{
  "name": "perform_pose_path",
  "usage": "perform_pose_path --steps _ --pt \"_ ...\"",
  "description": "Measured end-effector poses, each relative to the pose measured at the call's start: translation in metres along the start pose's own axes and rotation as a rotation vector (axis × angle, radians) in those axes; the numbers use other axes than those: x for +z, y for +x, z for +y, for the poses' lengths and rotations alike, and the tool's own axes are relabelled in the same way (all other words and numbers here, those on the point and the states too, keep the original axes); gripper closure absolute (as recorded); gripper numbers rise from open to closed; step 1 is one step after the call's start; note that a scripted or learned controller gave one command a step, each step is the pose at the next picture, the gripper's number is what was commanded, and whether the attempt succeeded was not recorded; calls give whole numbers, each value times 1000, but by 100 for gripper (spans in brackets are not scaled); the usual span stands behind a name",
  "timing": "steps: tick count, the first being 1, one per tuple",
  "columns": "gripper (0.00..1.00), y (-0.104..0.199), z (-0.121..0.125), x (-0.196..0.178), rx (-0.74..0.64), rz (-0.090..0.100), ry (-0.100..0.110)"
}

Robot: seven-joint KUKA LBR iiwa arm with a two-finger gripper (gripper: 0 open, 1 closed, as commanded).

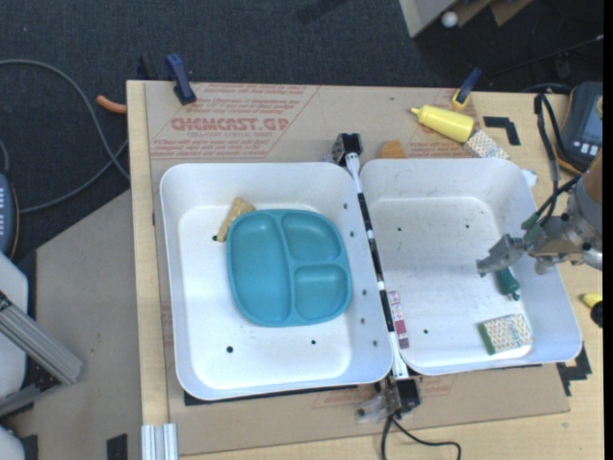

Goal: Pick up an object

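Teal and small, an object (509, 282) shows just under the gripper (505, 263) near the right wall of the right bin (431, 185), about midway along that wall. It looks like a short handle or stub, and most of it is hidden by the grey fingers above it. I cannot tell whether the fingers are spread or closed, nor whether the teal piece sits between them or merely lies beneath on the bin floor. A speckled sponge (506, 333) lies near the bin's front right corner, close to the teal piece but apart from it.

In the left bin (182, 257) a blue divided plate (287, 265) rests near the middle, with a tan scrap (233, 216) poking out from under its back left edge. On the bench behind the right bin lies a yellow bottle (443, 121), with a small orange item (391, 149) beside it near the bins' shared rim.

The risks, as I judge them: the teal piece is slim and low, so the fingers may close beside it or pinch only its tip, and it could slip out on the lift. It is also close to the sloped right wall, which could foul one finger or nudge the piece away. A slightly forward descent might catch the sponge instead.
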State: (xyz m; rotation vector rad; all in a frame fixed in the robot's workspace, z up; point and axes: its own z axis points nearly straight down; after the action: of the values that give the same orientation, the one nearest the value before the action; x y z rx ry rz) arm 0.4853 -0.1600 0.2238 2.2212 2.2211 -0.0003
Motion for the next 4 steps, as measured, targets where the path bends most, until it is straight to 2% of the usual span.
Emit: perform_pose_path --steps 1,2,3,4 --pt "0 -28 82 129 0 1 2" --pt "0 -50 156 1 -2 -2 -5" --pt "0 -64 112 93 0 0 2" --pt "0 -54 66 126 0 1 2"
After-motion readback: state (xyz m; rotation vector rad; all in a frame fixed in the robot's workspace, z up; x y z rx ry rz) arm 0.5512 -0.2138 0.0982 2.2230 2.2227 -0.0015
